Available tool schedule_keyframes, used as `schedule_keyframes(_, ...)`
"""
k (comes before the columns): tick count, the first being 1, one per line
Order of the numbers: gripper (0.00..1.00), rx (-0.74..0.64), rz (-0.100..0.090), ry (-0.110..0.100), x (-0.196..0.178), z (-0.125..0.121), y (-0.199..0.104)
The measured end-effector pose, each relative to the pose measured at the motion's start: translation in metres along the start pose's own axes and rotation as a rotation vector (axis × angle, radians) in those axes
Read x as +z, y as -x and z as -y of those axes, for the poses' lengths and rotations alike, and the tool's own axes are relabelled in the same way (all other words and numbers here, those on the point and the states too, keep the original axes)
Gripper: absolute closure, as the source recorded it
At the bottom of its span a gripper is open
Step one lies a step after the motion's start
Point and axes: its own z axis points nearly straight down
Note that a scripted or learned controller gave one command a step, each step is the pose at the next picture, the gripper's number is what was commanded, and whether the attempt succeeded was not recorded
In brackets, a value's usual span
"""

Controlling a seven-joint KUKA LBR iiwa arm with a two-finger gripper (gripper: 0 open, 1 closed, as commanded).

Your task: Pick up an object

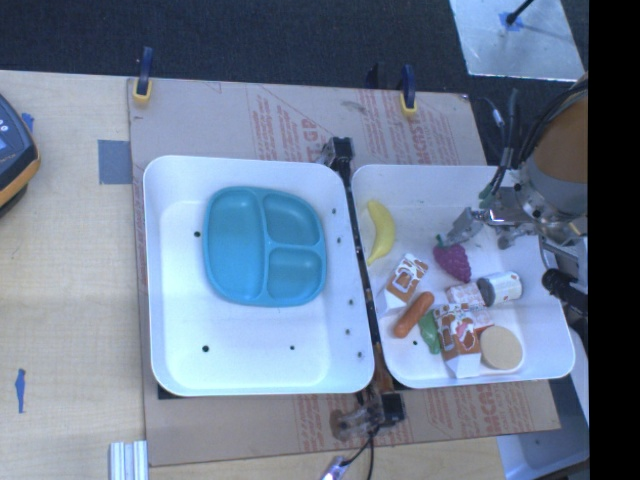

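While jaws [466, 226] hover, grapes [453, 260] lie just below.

divided plate [265, 245] in left bin [160, 268], banana [379, 230] (near the divider), grapes [453, 261], hotdog [413, 314] in right bin [420, 183]

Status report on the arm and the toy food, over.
End effector over right bin, holding nothing. Grapes just below it. Banana, carrot nearby.
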Motion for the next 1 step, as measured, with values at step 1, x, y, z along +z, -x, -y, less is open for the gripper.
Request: schedule_keyframes(1, 0.0, 0.001, 0.0, 0.0, 0.0743, 0.0073, -0.0003)
